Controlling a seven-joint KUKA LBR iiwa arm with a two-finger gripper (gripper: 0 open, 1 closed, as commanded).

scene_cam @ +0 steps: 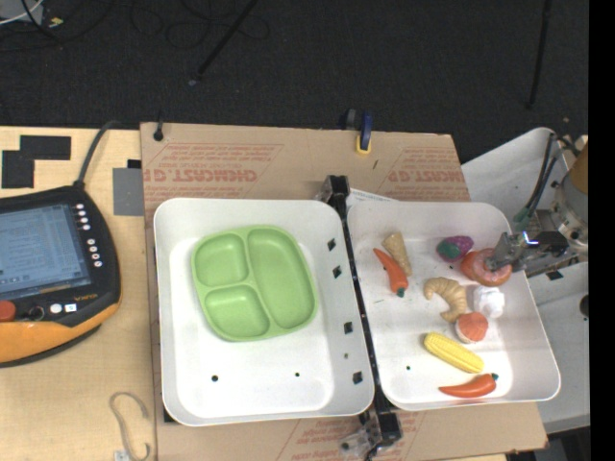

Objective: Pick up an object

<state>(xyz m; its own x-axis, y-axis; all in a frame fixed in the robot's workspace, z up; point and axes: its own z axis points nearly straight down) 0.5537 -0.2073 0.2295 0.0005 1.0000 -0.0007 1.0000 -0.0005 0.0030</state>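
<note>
Red pepper (468, 386) lies beside corn (454, 352), near croissant (448, 296).

We log one wooden counter (67, 392) bearing a cardboard sheet (288, 161) under two white bins (183, 353), a teach pendant (48, 267) at its left

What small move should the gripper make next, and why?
Probably a short, straight lift. The gripper sits low at the right bin's far right side, right at the red tomato, with the purple piece and croissant close by. Lifting would show whether the tomato comes along.
</note>
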